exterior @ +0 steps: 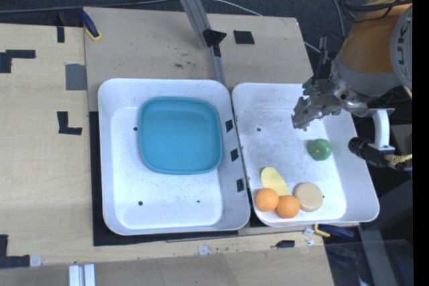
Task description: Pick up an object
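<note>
Over the right white bin (355, 201), the pincer (303, 118) hovers, its opening impossible to tell, green ball (320, 149) just below it, yellow piece (273, 179), two orange balls (267, 199), beige disc (308, 196) near the front, blue plate (179, 134) in left bin (114, 171).

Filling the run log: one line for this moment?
gripper: over right bin, nothing seen held | green ball: in bin, near gripper | left bin: blue plate

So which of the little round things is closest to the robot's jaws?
The green ball. It sits by itself just below the gripper, while the two orange balls and the tan disc huddle at the right bin's front edge.
</note>
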Motion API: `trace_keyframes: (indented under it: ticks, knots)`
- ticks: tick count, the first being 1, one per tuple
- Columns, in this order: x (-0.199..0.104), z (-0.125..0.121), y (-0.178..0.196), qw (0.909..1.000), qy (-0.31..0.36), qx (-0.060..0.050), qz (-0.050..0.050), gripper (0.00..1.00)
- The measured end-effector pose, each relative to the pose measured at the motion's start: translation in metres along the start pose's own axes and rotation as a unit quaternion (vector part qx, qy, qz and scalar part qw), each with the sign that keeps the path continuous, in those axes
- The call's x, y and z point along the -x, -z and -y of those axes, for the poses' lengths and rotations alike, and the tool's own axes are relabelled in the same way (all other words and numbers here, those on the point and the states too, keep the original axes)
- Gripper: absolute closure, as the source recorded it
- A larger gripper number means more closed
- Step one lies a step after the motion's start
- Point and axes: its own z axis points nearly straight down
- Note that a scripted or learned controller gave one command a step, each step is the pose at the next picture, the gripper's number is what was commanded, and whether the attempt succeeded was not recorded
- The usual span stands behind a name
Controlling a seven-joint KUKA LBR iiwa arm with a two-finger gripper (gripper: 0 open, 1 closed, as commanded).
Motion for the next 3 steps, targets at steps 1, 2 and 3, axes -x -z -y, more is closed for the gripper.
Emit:
trace_keyframes:
  ticks: [1, 2, 3]
  knots:
    - [-0.047, -0.007, 0.003, 1.0000, 0.000, 0.000, 0.000, 1.00]
    - [-0.107, -0.014, 0.001, 1.0000, 0.000, 0.000, 0.000, 1.00]
    - [-0.158, -0.033, -0.001, 1.0000, 0.000, 0.000, 0.000, 1.00]
